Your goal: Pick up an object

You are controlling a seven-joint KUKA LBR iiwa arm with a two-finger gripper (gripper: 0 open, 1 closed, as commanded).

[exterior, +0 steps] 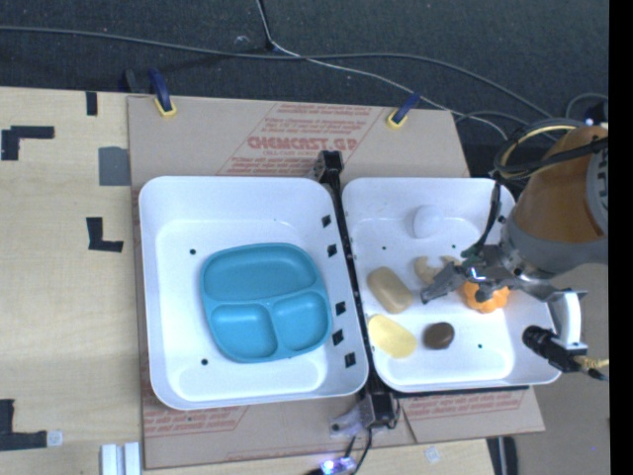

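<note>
Jaws: gripper (457, 277) state cannot tell | just beside: orange ball (487, 298), tan piece (427, 268) | risk: crowding neighbours may get nudged, spoiling the grasp

Light is even and fairly bright, falling from overhead. The two white bins (247, 191) verge on overexposure, their inner walls nearly featureless, with soft grey shading along the rims. Shadows are faint and short, tucked just under the blue tray (265, 300). The whole frame is slightly soft and grainy; small items in the right bin (396, 201) look smeared, and the dark floor (396, 18) above shows noise.
</note>
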